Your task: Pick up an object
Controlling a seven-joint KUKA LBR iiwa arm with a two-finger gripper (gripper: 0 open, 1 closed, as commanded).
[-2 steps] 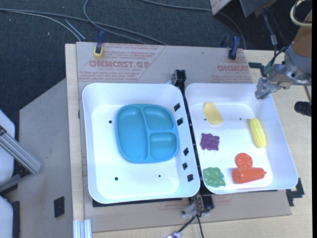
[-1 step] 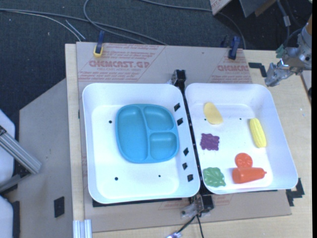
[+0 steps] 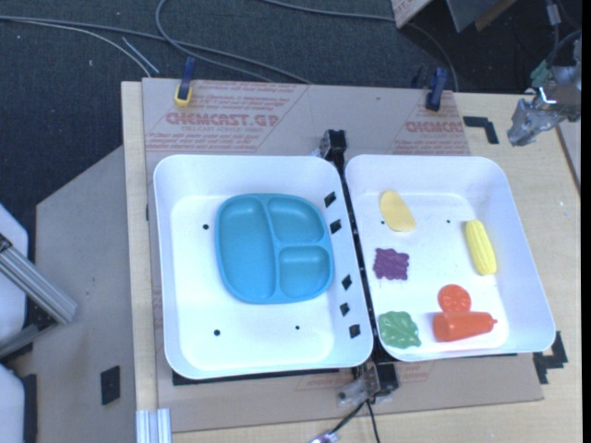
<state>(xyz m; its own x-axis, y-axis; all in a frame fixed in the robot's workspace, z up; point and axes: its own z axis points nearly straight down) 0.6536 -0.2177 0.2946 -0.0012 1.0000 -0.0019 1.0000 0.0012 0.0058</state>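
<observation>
I saw the fingers (image 3: 523, 129) at the far right of the bench (image 3: 277, 118), above and outside the right bin (image 3: 517, 201), over its far right corner. I could not tell whether they were spread or clenched; they were too small and blurred from my camera. Nothing was visible between them.

Every candidate object lay below and to the left of the fingers, inside the right bin. Nearest to them was the yellow corn cob (image 3: 480, 246), lying lengthwise by the bin's right wall. Farther left sat a pale yellow piece (image 3: 397, 211), and below that a purple bunch of grapes (image 3: 391, 264). Farthest down from the fingers were a green leafy piece (image 3: 399, 329), a red tomato-like piece (image 3: 452, 297) and an orange carrot-like piece (image 3: 462, 325), the last two touching.

Well to the left of the fingers, the left bin (image 3: 175, 247) held a blue divided plate (image 3: 274, 247) with three compartments.
</observation>
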